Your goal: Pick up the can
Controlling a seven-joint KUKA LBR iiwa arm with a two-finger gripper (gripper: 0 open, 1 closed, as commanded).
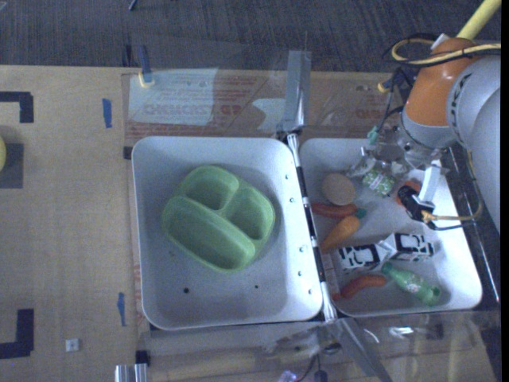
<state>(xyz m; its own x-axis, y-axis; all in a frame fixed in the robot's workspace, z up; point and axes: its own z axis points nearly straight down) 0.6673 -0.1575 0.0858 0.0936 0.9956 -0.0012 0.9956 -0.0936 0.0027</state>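
Item 1: gripper (387, 159), at the end of the grey arm (477, 94) with its orange band (433, 94), low over the far part of the right bin (465, 281). Whether it is open or closed cannot be told from this view.

Item 2: can (377, 182), green and white, lying directly under the tool tip; contact cannot be confirmed.

Item 3: round brown piece (339, 189), just left of the tool.

Item 4: 2 carrots (340, 231), below and left of the tool, beside the bin's left wall.

Item 5: 2 black-and-white cartons (387, 251), nearer the camera than the tool.

Item 6: green bottle (409, 282) and red sausage-like piece (364, 284), furthest from the tool in this bin.

Item 7: green divided tray (219, 217) in the left bin (159, 293), well apart from the tool.
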